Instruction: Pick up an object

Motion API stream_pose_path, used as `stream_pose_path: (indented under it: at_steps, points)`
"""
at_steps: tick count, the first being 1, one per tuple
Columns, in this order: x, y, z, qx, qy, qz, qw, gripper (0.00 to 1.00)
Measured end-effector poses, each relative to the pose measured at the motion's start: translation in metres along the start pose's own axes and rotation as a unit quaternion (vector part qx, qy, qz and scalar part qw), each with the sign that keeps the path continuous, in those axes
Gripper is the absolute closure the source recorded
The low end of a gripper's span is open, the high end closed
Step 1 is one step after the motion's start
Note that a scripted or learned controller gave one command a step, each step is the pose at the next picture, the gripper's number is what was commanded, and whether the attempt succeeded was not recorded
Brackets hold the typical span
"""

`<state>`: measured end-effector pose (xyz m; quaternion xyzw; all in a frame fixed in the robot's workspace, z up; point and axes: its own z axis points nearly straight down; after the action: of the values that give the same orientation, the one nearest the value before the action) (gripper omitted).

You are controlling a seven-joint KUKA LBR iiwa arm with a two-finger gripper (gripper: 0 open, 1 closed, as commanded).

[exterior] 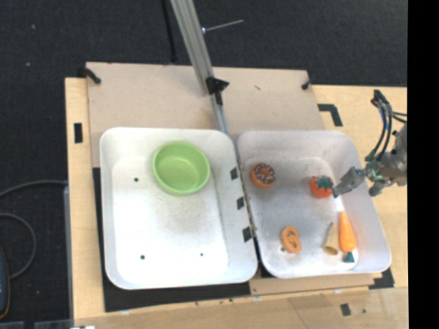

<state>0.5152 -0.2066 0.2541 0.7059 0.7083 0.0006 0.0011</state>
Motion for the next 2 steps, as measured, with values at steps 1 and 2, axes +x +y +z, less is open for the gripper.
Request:
stream_pose_path:
  at_steps: [1,2]
  points:
    - [0.000,0.000,0.000,0.000,0.000,0.000,1.0000,0.00]
    - [0.005,-0.008,0.053,0.003,0.000,0.001,1.0000,0.00]
